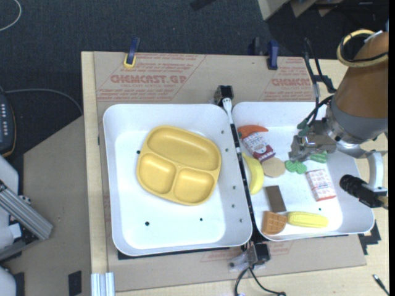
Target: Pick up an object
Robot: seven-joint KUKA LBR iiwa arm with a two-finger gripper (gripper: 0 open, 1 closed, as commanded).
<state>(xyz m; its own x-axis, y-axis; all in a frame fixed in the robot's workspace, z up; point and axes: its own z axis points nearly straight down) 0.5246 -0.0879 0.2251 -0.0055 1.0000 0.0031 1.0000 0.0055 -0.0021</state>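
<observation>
dark carpet floor (92,11) around brown bench (185,73).

Red print "CHEMCAST GP" on brown board (154,79) under bins; repeated at right, partly hidden.

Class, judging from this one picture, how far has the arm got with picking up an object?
Done: the gripper has reached into the right bin, low over a green item. In hand: nothing is seen lifted; the corn, banana and other items lie on the bin floor. Left: a firm grasp and the lift. The yellow tray sits in the left bin.
</observation>
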